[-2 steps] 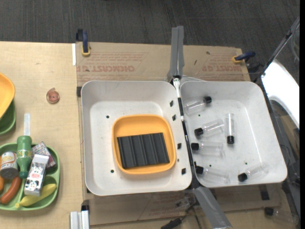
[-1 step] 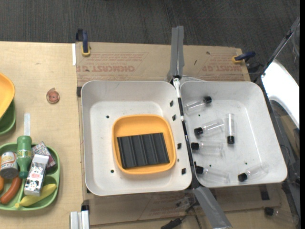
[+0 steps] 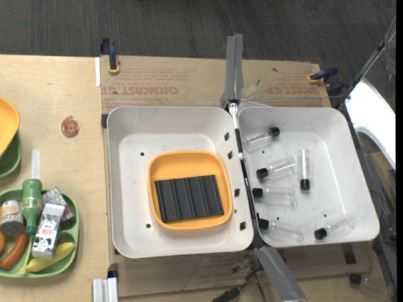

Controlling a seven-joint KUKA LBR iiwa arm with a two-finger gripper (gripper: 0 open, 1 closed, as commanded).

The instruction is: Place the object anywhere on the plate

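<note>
Orange plate (image 3: 189,162) with a dark ribbed insert (image 3: 189,197) sits in the left white bin (image 3: 126,168). Clear black-capped vials (image 3: 275,168) lie scattered in the right bin (image 3: 340,168), apart from the plate.

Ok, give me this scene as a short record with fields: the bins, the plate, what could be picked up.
left bin: holds an orange plate
plate contents: dark ribbed rectangular insert
right bin: several clear vials with black caps, lying scattered
vials on plate: none
bench, far left: green tray of toy food
</note>
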